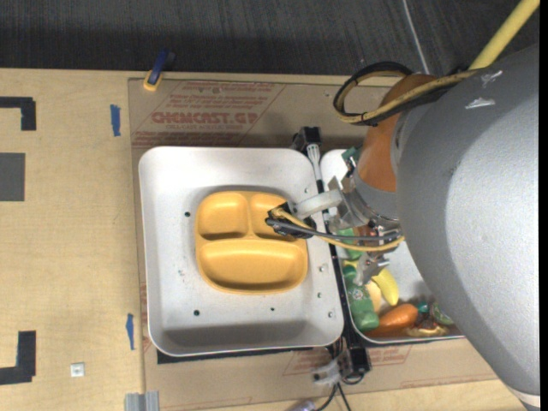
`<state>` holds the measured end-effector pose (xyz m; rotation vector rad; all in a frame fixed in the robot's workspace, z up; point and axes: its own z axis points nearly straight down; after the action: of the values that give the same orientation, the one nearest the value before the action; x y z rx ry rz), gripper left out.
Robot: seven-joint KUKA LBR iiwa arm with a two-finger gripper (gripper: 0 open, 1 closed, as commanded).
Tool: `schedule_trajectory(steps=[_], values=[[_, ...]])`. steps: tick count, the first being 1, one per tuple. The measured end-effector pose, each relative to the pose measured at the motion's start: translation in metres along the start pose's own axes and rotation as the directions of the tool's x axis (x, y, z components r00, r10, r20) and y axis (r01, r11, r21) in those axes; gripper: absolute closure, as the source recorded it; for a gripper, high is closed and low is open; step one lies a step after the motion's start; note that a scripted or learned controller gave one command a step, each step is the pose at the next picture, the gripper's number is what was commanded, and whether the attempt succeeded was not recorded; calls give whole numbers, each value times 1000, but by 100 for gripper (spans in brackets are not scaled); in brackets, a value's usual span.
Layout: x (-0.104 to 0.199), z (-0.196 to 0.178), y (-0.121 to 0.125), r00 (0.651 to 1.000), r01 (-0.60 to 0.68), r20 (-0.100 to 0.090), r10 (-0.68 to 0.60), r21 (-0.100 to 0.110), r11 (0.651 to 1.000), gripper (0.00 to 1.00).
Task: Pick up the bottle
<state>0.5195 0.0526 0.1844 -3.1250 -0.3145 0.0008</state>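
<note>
My gripper (366,259) hangs low over the near left part of the right bin (409,332), under the grey arm with its orange band (377,165). Just below it lies a green object (361,306) that may be the bottle; its shape is partly covered by the gripper and by other items. A bit of green (346,229) also shows beside the wrist. I see nothing clearly held.
The left bin (167,255) holds a yellow divided plate (248,238). In the right bin a yellow banana-like piece (388,288) and an orange item (397,317) lie next to the green object. The arm covers most of the right bin. Cables (291,223) trail over the divide.
</note>
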Motion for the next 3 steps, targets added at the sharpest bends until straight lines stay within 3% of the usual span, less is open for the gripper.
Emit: schedule_trajectory(steps=[1,2,3], values=[[1,-10,0,1000,-1,0,1,1,1000,100],[-1,-101,-37,942,335,1,-335,0,942,100],[-37,-20,-2,954,301,3,-301,1,954,100]])
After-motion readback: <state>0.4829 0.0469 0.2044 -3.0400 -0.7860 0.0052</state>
